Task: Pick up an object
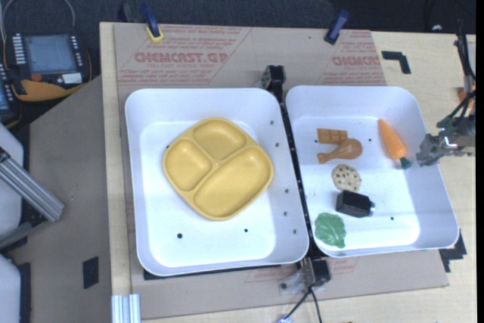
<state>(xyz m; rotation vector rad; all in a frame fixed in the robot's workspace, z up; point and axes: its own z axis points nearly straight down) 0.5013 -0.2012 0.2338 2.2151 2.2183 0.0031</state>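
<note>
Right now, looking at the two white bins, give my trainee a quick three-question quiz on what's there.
1. True or false: the yellow three-compartment plastic plate lies in the right white bin.
2. Which item lies nearest the gripper? A) orange toy carrot B) green leafy toy C) speckled round cookie
3. Fill in: the small black block lies between the cookie and the ____ toy.

Key: 1 false, it lies in the left white bin; 2 A; 3 green leafy.

A robotics lab: teach pendant, clamped bench, white bins
</note>
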